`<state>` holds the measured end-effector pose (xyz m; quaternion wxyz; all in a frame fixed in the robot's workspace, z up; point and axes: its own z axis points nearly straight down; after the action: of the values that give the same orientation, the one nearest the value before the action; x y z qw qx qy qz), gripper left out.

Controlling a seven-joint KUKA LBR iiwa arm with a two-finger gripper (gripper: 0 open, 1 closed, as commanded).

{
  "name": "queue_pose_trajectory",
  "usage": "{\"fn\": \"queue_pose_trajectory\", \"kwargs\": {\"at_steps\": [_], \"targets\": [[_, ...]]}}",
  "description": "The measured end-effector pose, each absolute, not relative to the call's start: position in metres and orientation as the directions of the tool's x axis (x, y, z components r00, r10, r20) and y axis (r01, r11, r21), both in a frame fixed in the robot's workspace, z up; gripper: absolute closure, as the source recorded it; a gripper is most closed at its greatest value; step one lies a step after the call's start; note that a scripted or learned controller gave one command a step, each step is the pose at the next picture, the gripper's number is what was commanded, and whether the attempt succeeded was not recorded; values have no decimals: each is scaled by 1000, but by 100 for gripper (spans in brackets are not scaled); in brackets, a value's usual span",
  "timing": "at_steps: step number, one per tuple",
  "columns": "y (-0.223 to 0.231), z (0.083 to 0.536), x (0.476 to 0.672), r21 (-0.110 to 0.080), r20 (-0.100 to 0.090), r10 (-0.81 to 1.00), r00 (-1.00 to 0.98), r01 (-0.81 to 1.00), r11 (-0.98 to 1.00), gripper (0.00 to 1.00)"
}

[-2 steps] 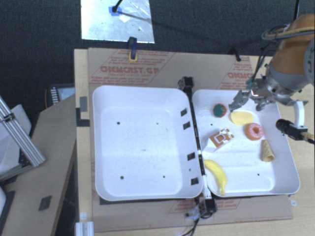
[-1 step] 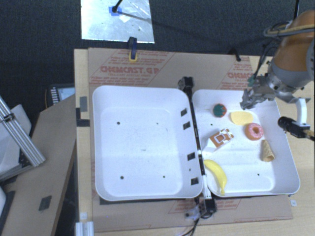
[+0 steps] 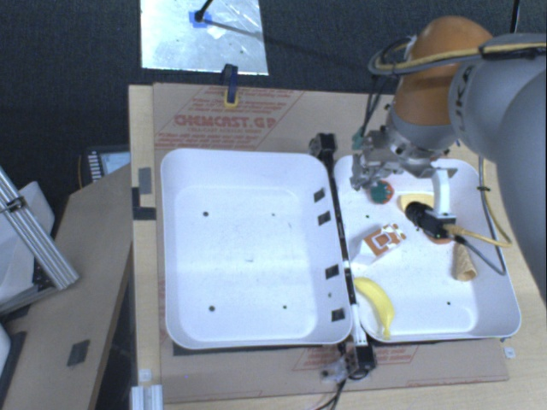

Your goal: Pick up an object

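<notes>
Tool [image 3: 373, 178] low in right white bin [image 3: 491, 319], far-left corner, just above small teal-and-orange round object [image 3: 380, 192]; finger state cannot be told | curved yellow banana [image 3: 378, 304] at near-left corner | orange-and-white packet [image 3: 385, 240] mid-bin | tan cone [image 3: 463, 263] right | left white bin [image 3: 184, 254] alongside

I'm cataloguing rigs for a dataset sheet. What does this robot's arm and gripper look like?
The arm is smooth rounded grey, with a bulbous orange band above the wrist. Black and yellowish cables loop around that band. The gripper is a small, metallic grey assembly below it.
</notes>
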<state>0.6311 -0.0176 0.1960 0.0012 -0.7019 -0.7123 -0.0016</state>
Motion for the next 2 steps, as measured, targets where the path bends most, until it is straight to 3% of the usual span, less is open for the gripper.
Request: {"fn": "queue_pose_trajectory", "kwargs": {"at_steps": [1,2], "targets": [[88,227,661,8,5,1000,-15,1000,15,100],[173,286,669,9,6,1000,-14,1000,13,100]]}}
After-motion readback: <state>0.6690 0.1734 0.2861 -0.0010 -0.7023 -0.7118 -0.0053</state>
